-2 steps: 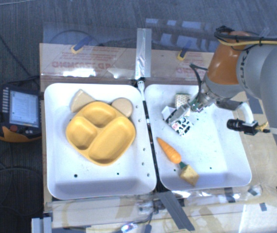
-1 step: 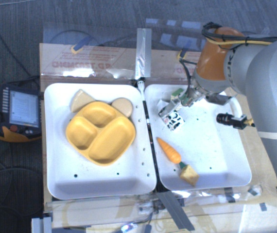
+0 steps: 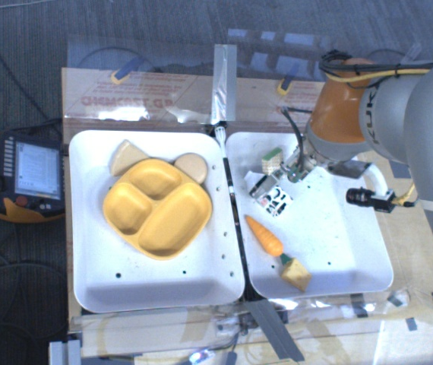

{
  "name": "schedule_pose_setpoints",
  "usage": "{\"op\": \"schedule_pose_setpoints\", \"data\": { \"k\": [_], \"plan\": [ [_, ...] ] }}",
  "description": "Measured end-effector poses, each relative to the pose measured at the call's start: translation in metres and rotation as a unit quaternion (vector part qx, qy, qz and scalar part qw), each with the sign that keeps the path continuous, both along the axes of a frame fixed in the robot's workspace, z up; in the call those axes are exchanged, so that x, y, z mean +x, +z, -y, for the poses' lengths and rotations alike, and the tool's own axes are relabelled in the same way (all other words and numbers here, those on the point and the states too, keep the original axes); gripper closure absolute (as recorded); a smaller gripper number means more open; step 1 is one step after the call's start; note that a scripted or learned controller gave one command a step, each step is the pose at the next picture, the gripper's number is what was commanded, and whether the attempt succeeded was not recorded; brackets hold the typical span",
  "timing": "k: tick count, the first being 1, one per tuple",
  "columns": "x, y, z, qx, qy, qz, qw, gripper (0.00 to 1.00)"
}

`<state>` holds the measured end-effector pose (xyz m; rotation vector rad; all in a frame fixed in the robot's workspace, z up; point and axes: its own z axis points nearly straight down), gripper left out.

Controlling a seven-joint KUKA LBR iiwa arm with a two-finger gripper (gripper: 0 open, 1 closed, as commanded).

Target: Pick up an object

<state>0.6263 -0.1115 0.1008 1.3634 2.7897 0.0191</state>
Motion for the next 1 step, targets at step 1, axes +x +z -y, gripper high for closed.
{"op": "schedule_pose_setpoints", "data": {
  "k": [1],
  "plan": [
    [0.0004,0.0070,-0.0013,0.0016,0.000,0.000,1.0000,1.00]
  ]
}}
